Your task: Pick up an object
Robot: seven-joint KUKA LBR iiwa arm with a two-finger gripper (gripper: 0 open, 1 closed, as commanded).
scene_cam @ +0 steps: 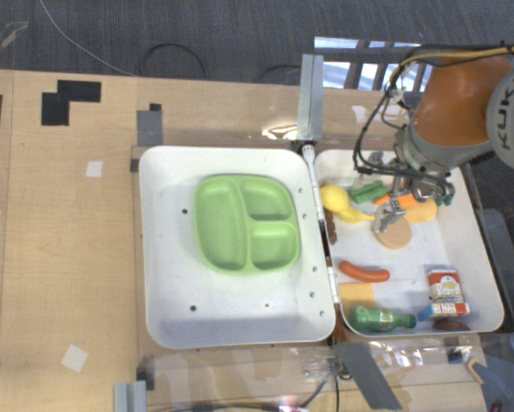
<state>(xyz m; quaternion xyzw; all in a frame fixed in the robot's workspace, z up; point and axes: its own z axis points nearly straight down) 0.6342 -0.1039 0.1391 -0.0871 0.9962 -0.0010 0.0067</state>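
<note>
Green bottle [382, 318] at right bin [484, 256] front | gripper [392, 215] directly above tan disc [395, 233], lemon [341, 202] just left | jaw state: cannot tell | one green plate [244, 223] in left bin [166, 256], one sausage [365, 271]

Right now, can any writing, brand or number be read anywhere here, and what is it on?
"KU": white letters on the grey arm, cut off at the picture's edge.
Small red and white carton in the right bin: its label has print, too small and blurred to read.
</note>
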